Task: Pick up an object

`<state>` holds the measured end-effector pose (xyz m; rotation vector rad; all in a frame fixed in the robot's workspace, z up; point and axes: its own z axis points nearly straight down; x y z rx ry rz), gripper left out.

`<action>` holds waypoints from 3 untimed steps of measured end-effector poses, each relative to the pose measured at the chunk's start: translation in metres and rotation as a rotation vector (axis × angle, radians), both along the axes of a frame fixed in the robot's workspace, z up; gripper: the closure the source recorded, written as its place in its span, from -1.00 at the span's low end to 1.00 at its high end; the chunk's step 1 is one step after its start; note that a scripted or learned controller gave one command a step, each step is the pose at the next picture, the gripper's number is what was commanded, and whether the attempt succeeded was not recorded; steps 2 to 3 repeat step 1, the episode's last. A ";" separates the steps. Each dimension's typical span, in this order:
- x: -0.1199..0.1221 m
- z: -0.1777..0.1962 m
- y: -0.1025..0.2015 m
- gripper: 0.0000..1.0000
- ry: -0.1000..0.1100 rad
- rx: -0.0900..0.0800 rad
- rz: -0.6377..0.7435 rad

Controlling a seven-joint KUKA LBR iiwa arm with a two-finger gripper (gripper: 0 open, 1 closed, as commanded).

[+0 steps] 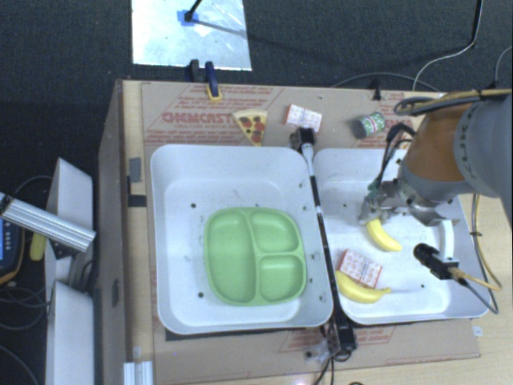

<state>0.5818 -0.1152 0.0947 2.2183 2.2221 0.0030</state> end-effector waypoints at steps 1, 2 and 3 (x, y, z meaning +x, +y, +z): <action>-0.033 0.100 0.075 1.00 -0.001 0.001 0.002; -0.033 0.100 0.075 1.00 -0.001 0.001 0.002; -0.033 0.100 0.075 1.00 -0.001 0.001 0.002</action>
